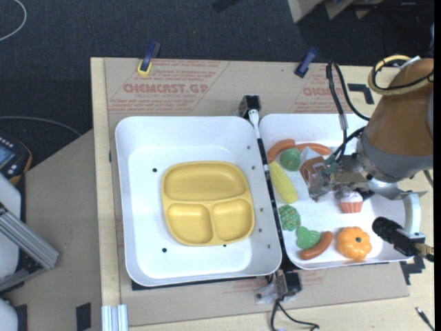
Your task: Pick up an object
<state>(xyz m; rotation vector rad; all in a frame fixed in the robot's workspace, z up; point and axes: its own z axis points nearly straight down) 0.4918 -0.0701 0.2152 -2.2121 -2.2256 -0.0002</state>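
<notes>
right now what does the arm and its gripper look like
The arm is bulky and rounded, with an orange band above a grey wrist section. Black cables loop along its side down toward the tool. The gripper is a compact dark metal assembly. A black cylindrical part with a white bracket sticks out below the wrist.

Right bin (275,126) crowded with toy food (corn (283,182), pumpkin (354,243)), left bin's rim (131,185) open around yellow tray (207,202)

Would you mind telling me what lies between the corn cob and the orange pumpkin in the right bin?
In the camera view, a green broccoli piece, then a sausage with a green leafy piece, lie between the corn cob and the pumpkin.
</notes>
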